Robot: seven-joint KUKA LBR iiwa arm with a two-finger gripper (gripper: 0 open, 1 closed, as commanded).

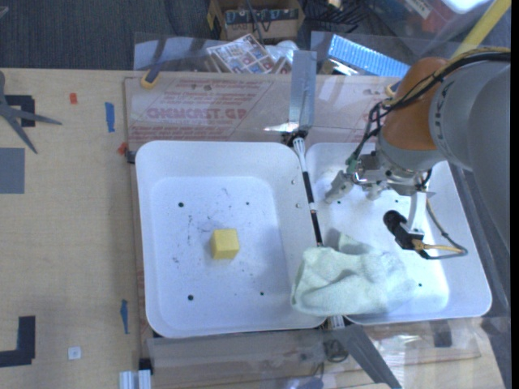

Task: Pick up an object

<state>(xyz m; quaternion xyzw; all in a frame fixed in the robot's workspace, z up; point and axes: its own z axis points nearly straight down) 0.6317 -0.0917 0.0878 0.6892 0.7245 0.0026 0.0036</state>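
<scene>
Spanning the frame beneath everything: bench (65,217), carrying two shallow white bins side by side. Reaching in from the right: grey arm (478,112), orange band (413,108) above the wrist, hanging over the far half of the right bin (466,286).

Lying in the right bin: pale crumpled cloth (349,280), slumping against the near-left corner and spilling onto the divider (312,209) between the bins. Sitting in the left bin (154,177): small yellow block (225,244), alone near the middle of the floor.

Hovering over bare bin floor: claw (361,181), apparently carrying nothing. Not possible to tell how the claw is set; wrist hardware and cabling crowding the view there.

Position of candidates relative to the claw: cloth lying nearer the camera than the claw, close by but apart; block lying well apart to the left, across the divider.

Risks noted. Closing where now hovering: likely grasping nothing, judging by the bare floor below. Going for the cloth: soft folds likely slipping out, or a snagged edge dragging along the divider. Going for the block: small target, easily nudged aside by an off-centre descent. Dangling black-and-orange cable (413,241): possibly catching on the cloth.
</scene>
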